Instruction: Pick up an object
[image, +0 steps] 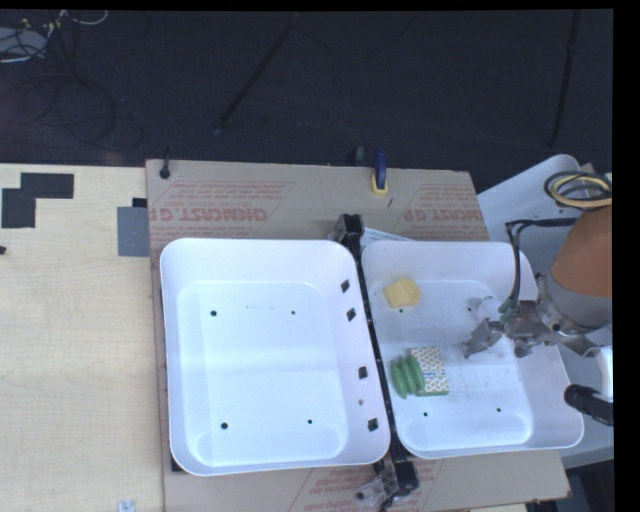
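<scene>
In the right bin (500, 430) lie a pale yellow lump (403, 293) near the back left, a green ribbed object (406, 377) at the left, and a small patterned white block (431, 368) touching the green one's right side. My gripper (484, 338) hangs over the bin's right half, reaching in from the right. It is well to the right of the green object and the block, and nothing is between its fingers.
The left bin (190, 300) stands beside the right one, with a black divider strip (362, 330) between them. Both rest on a cardboard sheet (260, 200). A blue and yellow clamp (380, 175) sits at the back edge.
</scene>
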